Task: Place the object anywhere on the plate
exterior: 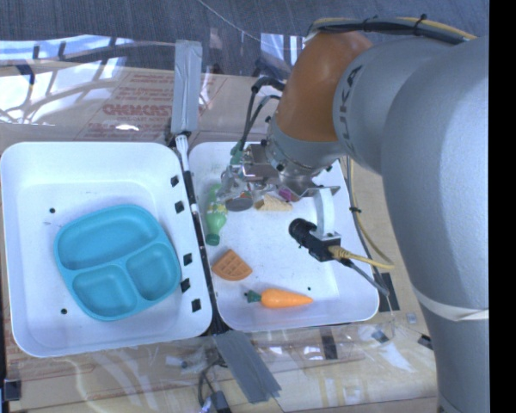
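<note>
A light blue plate (pixel 116 271) with three compartments lies in the left bin (pixel 26 231). In the right bin (pixel 353 304), my gripper (pixel 239 194) hangs low over the far left part, under the orange wrist band. A green bottle-shaped toy (pixel 216 218) lies just below and left of it, close to the bin's left wall. A pale tan piece (pixel 276 202) peeks out from beneath the gripper body. Nearer the front lie an orange waffle-like wedge (pixel 230 266) and a toy carrot (pixel 280 298).
A black divider strip with clips (pixel 189 231) runs between the two bins. A black cable fitting with a yellow lead (pixel 318 239) hangs over the right bin. The big grey arm covers the right side of the bench.
</note>
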`<action>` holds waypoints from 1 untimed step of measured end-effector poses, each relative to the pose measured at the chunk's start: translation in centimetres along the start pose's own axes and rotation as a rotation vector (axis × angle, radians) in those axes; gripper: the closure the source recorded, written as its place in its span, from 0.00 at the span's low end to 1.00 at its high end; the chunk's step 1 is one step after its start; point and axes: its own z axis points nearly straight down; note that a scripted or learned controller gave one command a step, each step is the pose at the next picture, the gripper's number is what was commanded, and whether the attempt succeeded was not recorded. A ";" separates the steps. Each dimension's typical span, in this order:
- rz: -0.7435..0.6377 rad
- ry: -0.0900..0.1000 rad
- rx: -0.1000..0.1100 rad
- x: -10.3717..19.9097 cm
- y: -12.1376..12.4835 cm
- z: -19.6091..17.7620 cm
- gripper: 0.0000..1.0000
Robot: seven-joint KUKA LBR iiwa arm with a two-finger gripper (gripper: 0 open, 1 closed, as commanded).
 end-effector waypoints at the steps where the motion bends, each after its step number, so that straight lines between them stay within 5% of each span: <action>1: -0.001 0.000 0.002 5.9 -2.3 2.8 1.00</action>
